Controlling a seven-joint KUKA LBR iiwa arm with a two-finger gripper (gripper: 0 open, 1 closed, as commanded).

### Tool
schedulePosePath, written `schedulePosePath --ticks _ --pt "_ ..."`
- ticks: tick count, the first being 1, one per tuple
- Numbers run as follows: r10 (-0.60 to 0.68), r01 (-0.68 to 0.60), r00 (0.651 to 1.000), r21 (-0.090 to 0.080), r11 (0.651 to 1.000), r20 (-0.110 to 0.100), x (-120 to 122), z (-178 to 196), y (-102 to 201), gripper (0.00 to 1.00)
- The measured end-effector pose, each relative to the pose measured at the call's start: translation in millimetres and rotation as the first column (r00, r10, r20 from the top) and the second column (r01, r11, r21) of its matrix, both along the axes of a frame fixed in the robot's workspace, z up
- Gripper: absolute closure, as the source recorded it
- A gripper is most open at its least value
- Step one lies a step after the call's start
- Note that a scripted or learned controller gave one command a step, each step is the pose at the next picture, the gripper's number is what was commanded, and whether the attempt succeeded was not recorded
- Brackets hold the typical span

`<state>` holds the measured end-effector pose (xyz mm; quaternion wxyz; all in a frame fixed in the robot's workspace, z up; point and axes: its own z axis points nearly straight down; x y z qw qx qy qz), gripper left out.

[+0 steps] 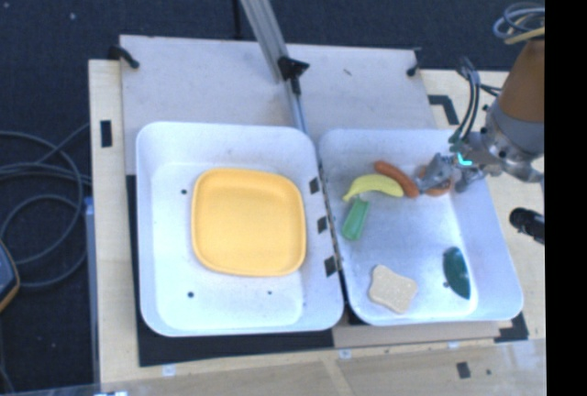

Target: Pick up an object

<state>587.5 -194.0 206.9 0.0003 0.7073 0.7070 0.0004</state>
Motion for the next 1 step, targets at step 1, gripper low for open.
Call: schedulePosePath --ticks 1 --pt "0.0 0.0 1.0 0.0 1.0 0.0 0.0 0.0 0.0 0.0"
